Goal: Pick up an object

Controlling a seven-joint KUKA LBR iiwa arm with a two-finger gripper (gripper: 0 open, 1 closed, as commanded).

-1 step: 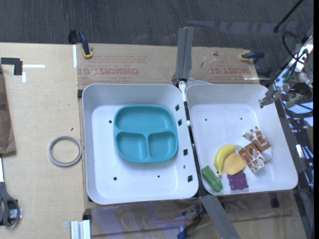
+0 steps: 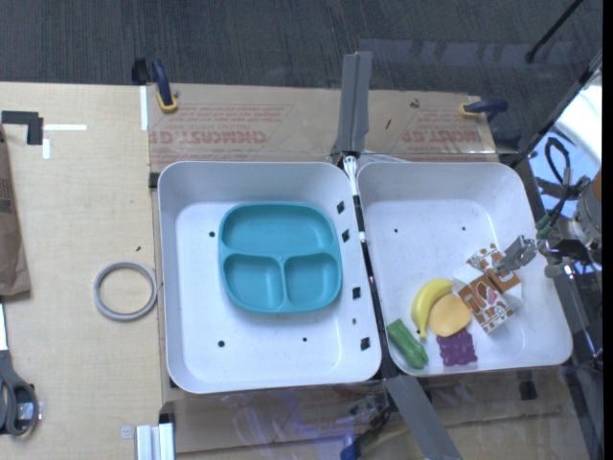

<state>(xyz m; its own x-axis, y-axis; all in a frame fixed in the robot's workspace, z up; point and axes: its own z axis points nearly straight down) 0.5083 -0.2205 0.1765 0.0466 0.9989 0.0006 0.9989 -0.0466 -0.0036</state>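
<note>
The right bin (image 2: 431,199) holds a cluster of objects in its near right corner: a yellow banana (image 2: 428,301), a yellow-orange rounded fruit (image 2: 450,316), purple grapes (image 2: 458,349), a green vegetable (image 2: 406,343) and an orange-and-white patterned carton (image 2: 490,293). My gripper (image 2: 520,251) reaches in over the bin's right wall and hovers just above the carton's upper right end. It is small in the camera view and partly merged with the carton.
The left bin (image 2: 192,257) holds a teal divided plate (image 2: 282,257). On the bench to the left lie a tape ring (image 2: 125,289), scissors (image 2: 14,405) and a brown bag (image 2: 10,228). Clamps (image 2: 165,92) hold the cardboard at the back.
</note>
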